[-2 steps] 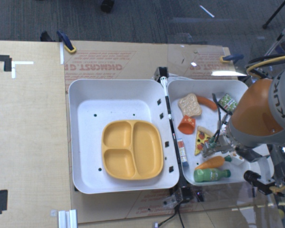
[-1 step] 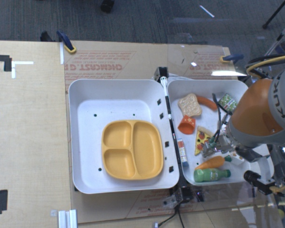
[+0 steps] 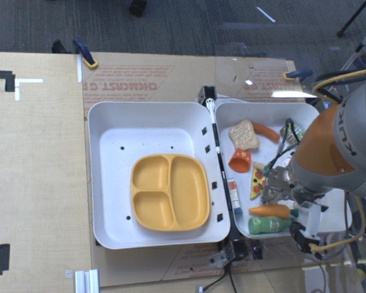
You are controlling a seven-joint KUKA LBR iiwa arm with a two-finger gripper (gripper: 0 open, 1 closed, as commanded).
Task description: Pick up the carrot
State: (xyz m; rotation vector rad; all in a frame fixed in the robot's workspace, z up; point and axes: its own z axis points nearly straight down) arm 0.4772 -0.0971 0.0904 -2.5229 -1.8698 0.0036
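Note:
The carrot [image 3: 269, 211] is orange with a green end and lies flat near the front of the right bin [image 3: 305, 110], just behind a green bottle [image 3: 268, 225]. My gripper [image 3: 274, 189] hangs directly above the carrot's far side, next to a pizza slice [image 3: 257, 182]. The grey arm with its orange band [image 3: 320, 146] covers the bin's right half. Nothing visibly sits in the gripper.
The right bin also holds a bread slice [image 3: 244, 135], a red-orange sausage [image 3: 266, 131] and a small red cup [image 3: 240, 159]. In the left bin [image 3: 110, 163] lies a yellow divided plate [image 3: 169, 191]. A thin tube [image 3: 233, 195] rests by the divider.

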